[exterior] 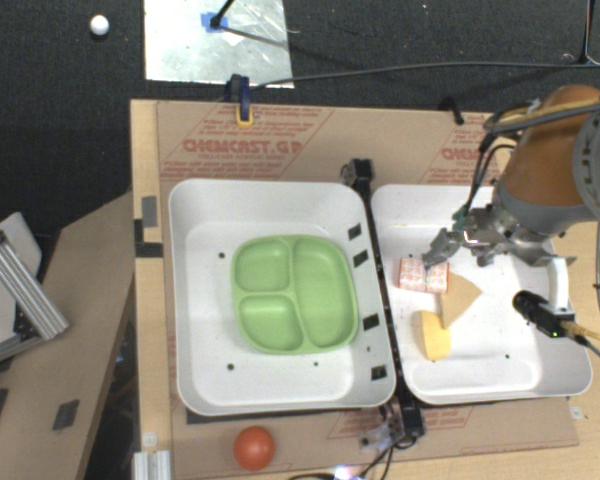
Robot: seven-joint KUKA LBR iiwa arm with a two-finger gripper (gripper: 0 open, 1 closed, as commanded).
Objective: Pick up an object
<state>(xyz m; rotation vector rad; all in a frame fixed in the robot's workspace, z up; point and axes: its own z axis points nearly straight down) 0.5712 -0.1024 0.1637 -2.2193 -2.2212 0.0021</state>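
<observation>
Bins sit side by side on your bench, seen from the one camera above; the left bin [195,268] holds a green divided tray [294,293] lying flat near its middle, with three compartments; the right bin [500,373] holds the objects you might pick. You can see a small pink-and-white patterned block [421,275] close to that bin's left wall; just beside it, to the right and slightly lower, lies a tan wedge [458,298]; below the wedge and touching or nearly touching it is a yellow piece [434,337]. Your arm [555,163] reaches in from the right, its orange band sitting over the far right corner of the right bin; the gripper [452,245] hangs just above and to the right of the patterned block, near the tan wedge; whether the claw is released or clenched cannot be told from this slant, and nothing is visibly caught in it. Outside the bins, an orange ball [253,447] rests on the cardboard at the near edge, below the left bin; a small white ball [100,25] lies on the dark floor at upper left.
</observation>
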